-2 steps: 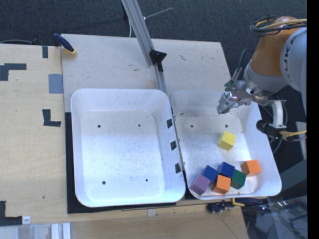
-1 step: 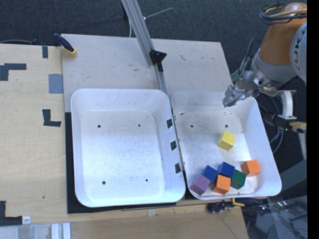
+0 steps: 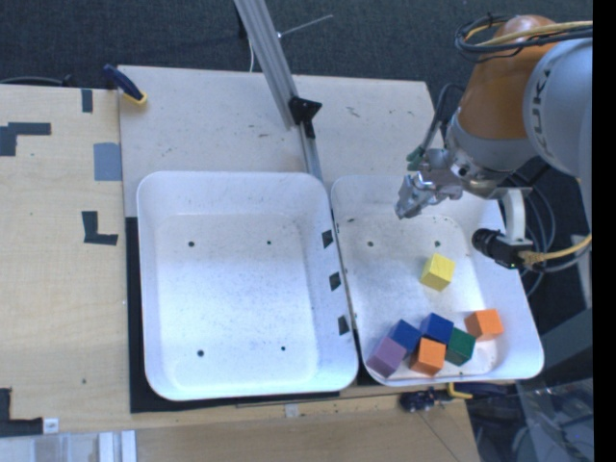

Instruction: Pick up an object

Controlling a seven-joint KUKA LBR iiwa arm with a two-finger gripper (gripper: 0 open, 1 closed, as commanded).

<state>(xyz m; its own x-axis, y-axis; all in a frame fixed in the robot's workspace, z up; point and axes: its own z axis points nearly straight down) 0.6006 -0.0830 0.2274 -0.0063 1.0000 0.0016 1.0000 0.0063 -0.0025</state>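
From above, the arm's hand [image 3: 416,200] hangs over the far end of the right bin [image 3: 371,258]; whether it is wide or narrow I cannot tell, and nothing shows in it. A yellow cube [image 3: 437,271] lies apart mid-bin. Purple [image 3: 388,355], blue [image 3: 436,328], orange [image 3: 428,355] and green cubes [image 3: 460,346] cluster at the near end. The left bin [image 3: 231,277] sits beside it on the tabletop [image 3: 192,114].
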